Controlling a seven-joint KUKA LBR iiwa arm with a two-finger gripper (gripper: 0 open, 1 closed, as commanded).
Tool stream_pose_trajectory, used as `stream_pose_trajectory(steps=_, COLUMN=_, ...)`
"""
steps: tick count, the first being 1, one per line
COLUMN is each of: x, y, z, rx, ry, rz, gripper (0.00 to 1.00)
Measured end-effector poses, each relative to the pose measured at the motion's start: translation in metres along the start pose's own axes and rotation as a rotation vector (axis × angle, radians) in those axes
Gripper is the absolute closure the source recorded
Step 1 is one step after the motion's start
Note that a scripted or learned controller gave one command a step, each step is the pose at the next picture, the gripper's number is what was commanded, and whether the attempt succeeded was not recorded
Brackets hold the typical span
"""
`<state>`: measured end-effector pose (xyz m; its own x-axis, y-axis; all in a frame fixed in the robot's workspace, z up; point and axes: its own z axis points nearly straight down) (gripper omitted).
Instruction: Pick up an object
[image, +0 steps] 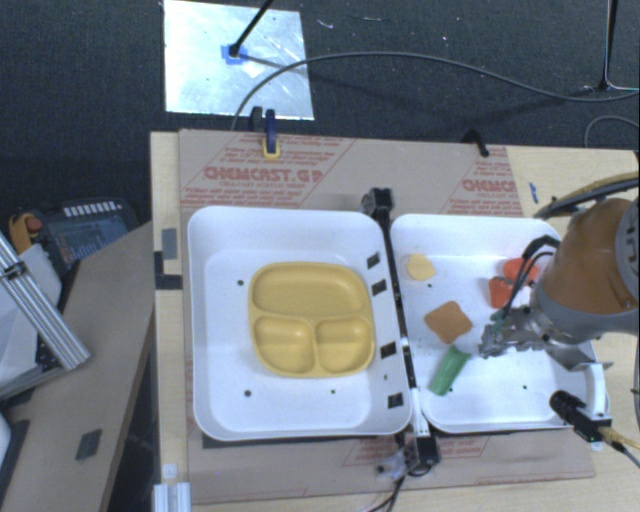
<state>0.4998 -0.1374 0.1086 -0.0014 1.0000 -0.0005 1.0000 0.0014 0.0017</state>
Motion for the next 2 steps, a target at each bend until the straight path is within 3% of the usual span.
stream_pose_trajectory(steps=2, x=-0.004, y=-0.002, z=-0.091, rx=-0.004, ry=-0.001, rz=-0.002, gripper=1.0)
